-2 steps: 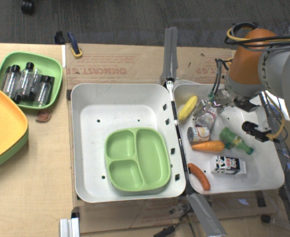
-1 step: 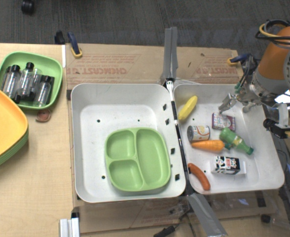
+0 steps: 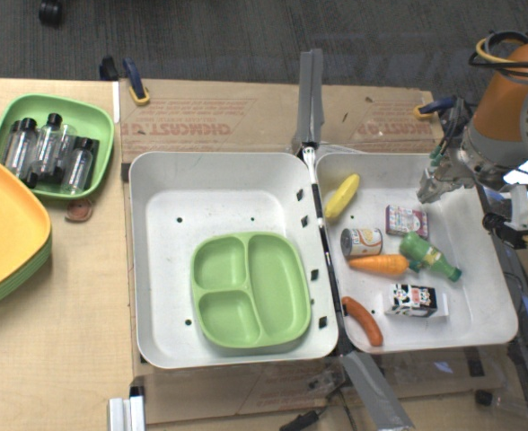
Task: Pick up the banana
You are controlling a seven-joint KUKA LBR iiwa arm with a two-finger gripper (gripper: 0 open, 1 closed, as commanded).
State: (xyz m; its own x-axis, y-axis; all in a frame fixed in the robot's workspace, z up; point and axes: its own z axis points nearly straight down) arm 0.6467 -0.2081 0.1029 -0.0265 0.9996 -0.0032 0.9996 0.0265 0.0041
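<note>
The gripper (image 3: 428, 189) hangs over the right bin's (image 3: 493, 277) far right part; whether its jaws are spread cannot be told. Open floor lies between it and the banana (image 3: 341, 196), which lies by the bin's left wall.

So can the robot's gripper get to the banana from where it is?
Probably yes. The banana lies alone near the right bin's upper left wall, with nothing on top of it. The gripper hovers at the same bin's upper right, and bare white floor lies between them.
</note>
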